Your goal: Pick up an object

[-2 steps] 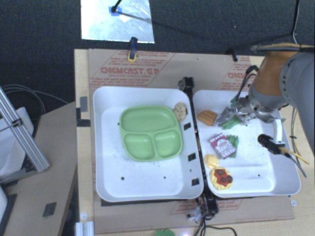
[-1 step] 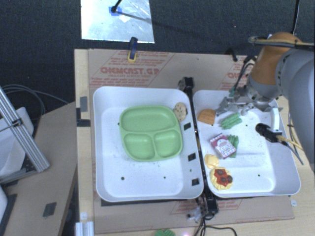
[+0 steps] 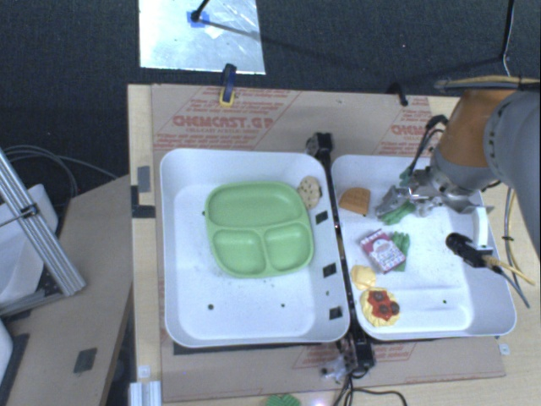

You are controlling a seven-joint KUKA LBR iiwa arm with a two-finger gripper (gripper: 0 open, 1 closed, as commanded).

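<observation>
The gripper (image 3: 389, 205) hangs low over the back part of the right bin (image 3: 486, 311), its metal tips slanted toward the divider between the 2 bins. From this slanted look-down I cannot tell whether the fingers are parted or closed, or whether anything sits between them.

A green piece (image 3: 396, 216) lies right at the tips. I judge it to be the target of the pick, as it is the closest loose thing. Just beside it, toward the divider, rests a tan bread-like toy (image 3: 355, 200).

Nearer the front lie:
- a red packet (image 3: 380, 252) with white markings too small to read
- a second green scrap (image 3: 400, 243) touching the packet's edge
- a yellow lump (image 3: 363, 276)
- a pizza-like toy (image 3: 382, 307) with red spots

These lie scattered flat on the bin floor, none stacked, so a 2-finger grasp from above has room at most of them.

The left bin (image 3: 182, 294) holds a green tray (image 3: 258, 227) with 3 bare compartments. A cookie (image 3: 309, 190) sits at the tray's back right corner, well apart from the gripper.

Both bins rest on a brown board (image 3: 279, 112) printed in red with "CHEMCAST GP". The same print repeats at an angle behind the right bin.
</observation>
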